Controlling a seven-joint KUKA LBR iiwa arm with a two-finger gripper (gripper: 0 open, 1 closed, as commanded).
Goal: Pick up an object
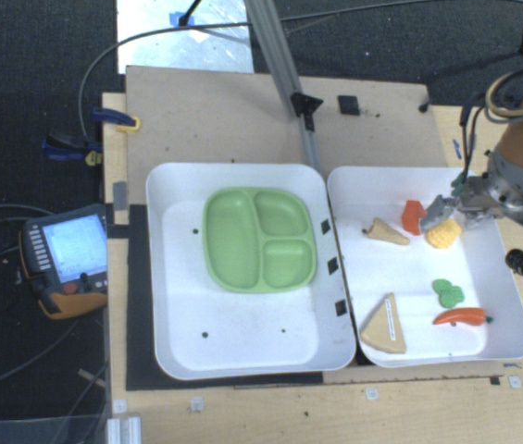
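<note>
The gripper point(448, 213) sits low in the right bin point(511, 340), directly above a yellow corn-like piece point(442, 236); finger spacing and grasp cannot be determined. An orange chunk point(413, 216) lies just left, a tan wedge point(387, 233) beyond it. Nearer the front: a green broccoli-like piece point(447, 293), a glossy red pepper point(460, 317), a sandwich triangle point(384, 325). The left bin point(178, 340) holds a smooth green divided plate point(259, 239).

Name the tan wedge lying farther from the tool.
The larger tan wedge at the right bin's near-left corner; the smaller wedge lies close to the tool.
</note>
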